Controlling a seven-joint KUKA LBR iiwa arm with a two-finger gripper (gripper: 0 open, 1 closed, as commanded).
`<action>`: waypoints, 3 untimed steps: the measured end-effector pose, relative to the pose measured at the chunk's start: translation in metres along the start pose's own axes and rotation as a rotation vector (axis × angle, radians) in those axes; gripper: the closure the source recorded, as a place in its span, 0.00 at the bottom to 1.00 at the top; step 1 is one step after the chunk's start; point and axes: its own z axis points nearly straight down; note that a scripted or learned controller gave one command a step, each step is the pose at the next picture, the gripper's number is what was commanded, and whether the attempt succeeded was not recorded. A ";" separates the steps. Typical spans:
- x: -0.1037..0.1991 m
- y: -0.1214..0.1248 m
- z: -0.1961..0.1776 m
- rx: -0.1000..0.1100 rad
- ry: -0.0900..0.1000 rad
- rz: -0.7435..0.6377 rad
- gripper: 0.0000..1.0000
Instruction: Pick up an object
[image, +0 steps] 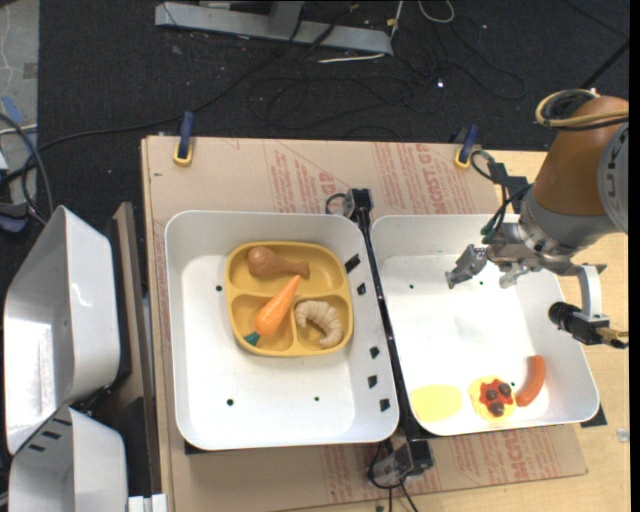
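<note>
— Hovering over the far part of the right bin (420, 300), the gripper (489, 268) is seen with its two fingers spread apart and nothing between them. What is shown beneath it?

— Bare white floor is shown there. The toy food is found well apart from it, along the near edge of the same bin: a sausage (532, 381) at the near right corner, a small pizza (492, 396) just beside it, and a yellow disc (437, 402) further left.

— And the left bin (200, 330)?

— A yellow divided plate (240, 325) is set in it. A drumstick (277, 263) is laid in the far compartment, a carrot (277, 309) in the near left one, a pale shrimp (320, 320) in the near right one. All are kept across the divider from the gripper.
</note>
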 end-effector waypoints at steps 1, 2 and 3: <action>0.006 -0.008 0.058 0.002 0.001 0.000 0.00; 0.005 -0.007 0.044 -0.005 0.000 0.001 1.00; 0.007 -0.002 -0.019 -0.010 -0.002 -0.004 1.00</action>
